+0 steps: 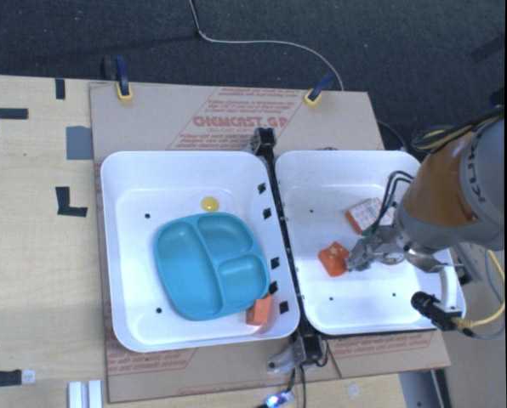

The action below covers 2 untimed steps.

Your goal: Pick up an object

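Nearest you, at the lower edge of the left bin (117, 228), sits a small orange block (259, 311), tucked against the corner of a blue divided plate (211, 263). You'll see the plate lies flat and slightly turned, taking up most of that bin's floor, with three compartments showing. Just above the plate's top edge rests a little yellow piece (209, 203), touching or nearly touching the rim.

Look to the right bin (356, 317) for the arm's work. Your gripper (356, 257) is down inside it, reaching in from the right, with its tip right against an orange-red block (333, 259) that lies on the bin floor near the middle. You can't tell from this slant whether the block is actually between the fingers or only beside them, and how far the hand is open can't be read either, because the dark tip blurs into the block's edge. Just up and to the right of that block lies a second item, a reddish packet with a white label (363, 215), partly overlapped by the arm's cabling.

Behind the gripper you see the grey arm (492, 185) with its orange band (441, 185) filling the right side of the bin. Both bins rest on a cardboard sheet (236, 117) with red printing, held at its top edge by two clamps (122, 83), one towards each corner. A thin white cable (262, 45) loops across the dark floor above the sheet.
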Tool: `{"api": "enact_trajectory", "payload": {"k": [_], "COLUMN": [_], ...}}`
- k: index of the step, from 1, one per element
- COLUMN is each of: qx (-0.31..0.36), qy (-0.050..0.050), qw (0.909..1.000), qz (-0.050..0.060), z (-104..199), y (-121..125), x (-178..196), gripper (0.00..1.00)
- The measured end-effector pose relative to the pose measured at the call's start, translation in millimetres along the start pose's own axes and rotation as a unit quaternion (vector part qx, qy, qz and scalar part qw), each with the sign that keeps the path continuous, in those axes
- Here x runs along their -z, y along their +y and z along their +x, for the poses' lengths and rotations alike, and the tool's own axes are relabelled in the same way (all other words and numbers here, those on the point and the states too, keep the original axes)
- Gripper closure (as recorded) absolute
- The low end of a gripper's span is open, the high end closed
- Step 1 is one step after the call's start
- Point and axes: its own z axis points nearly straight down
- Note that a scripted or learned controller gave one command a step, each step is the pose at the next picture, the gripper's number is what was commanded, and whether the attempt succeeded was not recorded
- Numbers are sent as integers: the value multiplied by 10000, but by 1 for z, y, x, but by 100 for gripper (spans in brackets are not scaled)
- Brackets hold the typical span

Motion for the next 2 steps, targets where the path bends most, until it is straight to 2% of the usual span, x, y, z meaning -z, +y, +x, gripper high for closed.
{"api": "enact_trajectory", "payload": {"k": [1, 2], "qx": [-2, 2], "qy": [-5, -4], "qw": [10000, 10000], "qz": [-20, -17], "z": [-4, -4], "y": [2, 4], "x": [62, 105], "gripper": [100, 100]}}
